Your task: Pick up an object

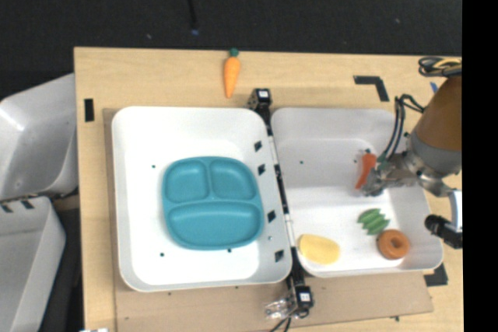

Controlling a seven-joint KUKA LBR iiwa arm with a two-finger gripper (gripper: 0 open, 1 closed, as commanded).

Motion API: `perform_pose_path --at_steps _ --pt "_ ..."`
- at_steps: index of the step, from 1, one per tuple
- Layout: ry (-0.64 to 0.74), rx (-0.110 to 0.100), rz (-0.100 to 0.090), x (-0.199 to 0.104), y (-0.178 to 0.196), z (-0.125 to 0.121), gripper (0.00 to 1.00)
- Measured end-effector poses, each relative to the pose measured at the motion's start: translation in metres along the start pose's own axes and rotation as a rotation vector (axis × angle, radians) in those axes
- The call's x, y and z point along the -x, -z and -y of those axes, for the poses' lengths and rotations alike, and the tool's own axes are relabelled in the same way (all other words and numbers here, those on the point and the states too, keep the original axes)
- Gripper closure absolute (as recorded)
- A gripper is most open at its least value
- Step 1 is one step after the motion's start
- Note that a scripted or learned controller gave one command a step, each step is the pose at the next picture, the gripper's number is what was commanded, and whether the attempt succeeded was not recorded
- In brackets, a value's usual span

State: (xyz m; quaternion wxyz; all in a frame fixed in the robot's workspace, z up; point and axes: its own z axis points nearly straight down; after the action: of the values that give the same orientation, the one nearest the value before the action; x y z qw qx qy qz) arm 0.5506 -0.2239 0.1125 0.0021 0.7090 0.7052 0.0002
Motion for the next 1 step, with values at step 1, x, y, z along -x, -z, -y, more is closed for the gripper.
perform_pose_path --at_steps 1 --pt "0.004 0.002 0.0 0.0037 0.0436 -0.0018 1.0"
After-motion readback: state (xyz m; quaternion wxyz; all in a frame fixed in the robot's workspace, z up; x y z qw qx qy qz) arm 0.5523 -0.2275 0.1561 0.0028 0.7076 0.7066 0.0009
